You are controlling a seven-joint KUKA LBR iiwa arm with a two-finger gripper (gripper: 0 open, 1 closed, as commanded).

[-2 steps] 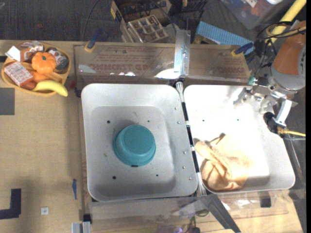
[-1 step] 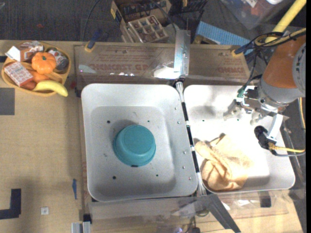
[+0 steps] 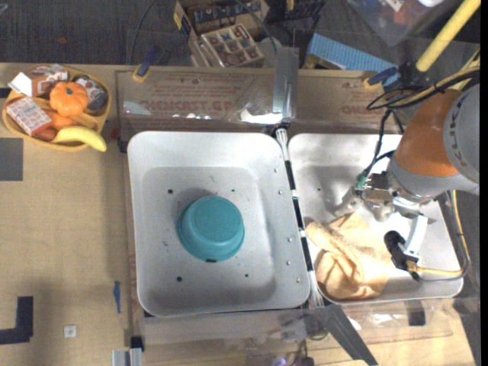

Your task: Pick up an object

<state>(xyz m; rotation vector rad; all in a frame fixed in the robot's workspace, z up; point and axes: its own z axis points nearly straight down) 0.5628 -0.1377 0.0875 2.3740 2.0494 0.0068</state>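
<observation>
your tool (image 3: 375, 201) hangs over the right bin (image 3: 335, 155), just above the tan cloth (image 3: 349, 259); how it is set, you cannot tell. you are at the approach step. next, lower onto the cloth's upper edge and close.

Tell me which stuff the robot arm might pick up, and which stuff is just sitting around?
For the job:
- teal bowl, upside down in the left bin
- tan cloth, crumpled in the right bin
- gripper, over the right bin, beside the cloth

Just lying about:
- dish of toy food at the bench's far left corner
- clutter on the floor behind the bench
</observation>
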